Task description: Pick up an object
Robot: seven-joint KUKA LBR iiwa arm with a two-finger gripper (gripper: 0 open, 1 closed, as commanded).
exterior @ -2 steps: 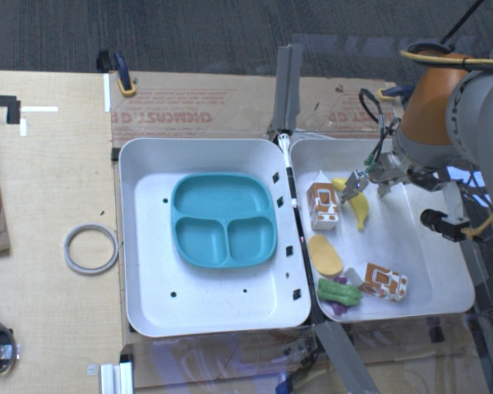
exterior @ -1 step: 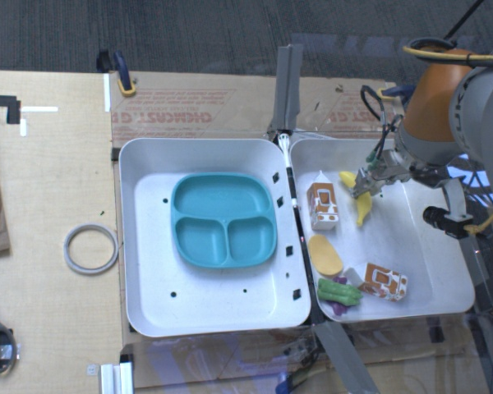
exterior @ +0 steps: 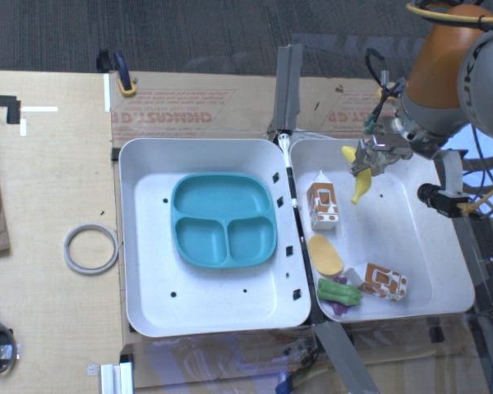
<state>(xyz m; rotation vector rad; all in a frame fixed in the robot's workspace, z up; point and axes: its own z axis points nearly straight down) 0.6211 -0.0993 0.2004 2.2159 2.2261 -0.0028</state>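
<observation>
Here gripper (exterior: 363,168) hangs over right bin (exterior: 427,245), jaws clamped on banana (exterior: 359,179), lifted off the floor near the back. Carton (exterior: 322,205), chip (exterior: 325,255), greens (exterior: 339,291) lie below. Left bin (exterior: 144,245) holds tray (exterior: 224,220).

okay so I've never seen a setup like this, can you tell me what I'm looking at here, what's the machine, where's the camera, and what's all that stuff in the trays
A single camera looks down at a slant on a bench. The grey and orange robot arm reaches in from the picture's right; its grasping part, the end effector, sits over the right bin, with a yellow banana hanging at its tip, apparently gripped. That bin also holds two small cartons, a yellow oval piece and a green and purple toy. The left bin holds a teal divided plate. A tape ring lies on the bench.
</observation>
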